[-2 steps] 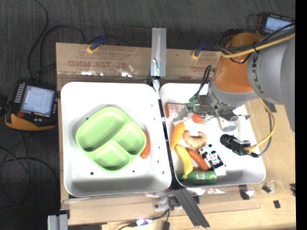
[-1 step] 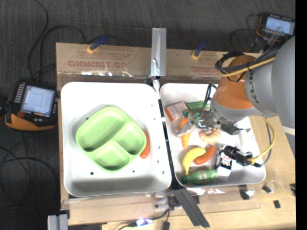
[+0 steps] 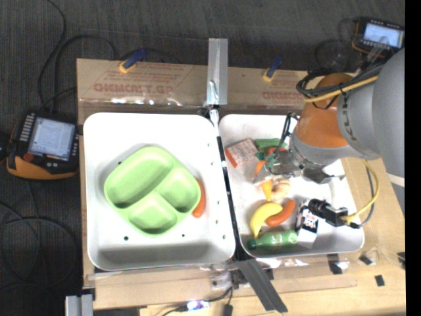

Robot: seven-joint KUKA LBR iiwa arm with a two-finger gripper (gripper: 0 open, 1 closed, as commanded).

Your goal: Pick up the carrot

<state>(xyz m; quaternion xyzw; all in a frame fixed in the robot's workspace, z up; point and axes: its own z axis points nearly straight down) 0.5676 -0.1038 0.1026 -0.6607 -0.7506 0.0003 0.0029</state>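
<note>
The carrot (image 3: 199, 200) lay in the left bin (image 3: 99, 130), a slim orange shape pressed against the right edge of the green divided tray (image 3: 151, 188), just left of the rim where the two bins met. Its long axis ran nearly top to bottom in the frame, bowed slightly, with the lower tip curling toward the tray. The gripper (image 3: 281, 166) sat over the upper middle of the right bin (image 3: 342, 239), among a clutter of toy food: a banana (image 3: 262, 216), a reddish-orange pepper-like piece (image 3: 284, 212), and a green vegetable (image 3: 273, 240) along the lower wall. Whether its jaws were spread or closed could not be told from this slanted overhead angle. From the gripper, the carrot lay to the left and a little lower in the frame, across the dividing rims. Judging by that, the next move called for a leftward crossing over the rims and a grasp set across the carrot's narrow width.
</note>
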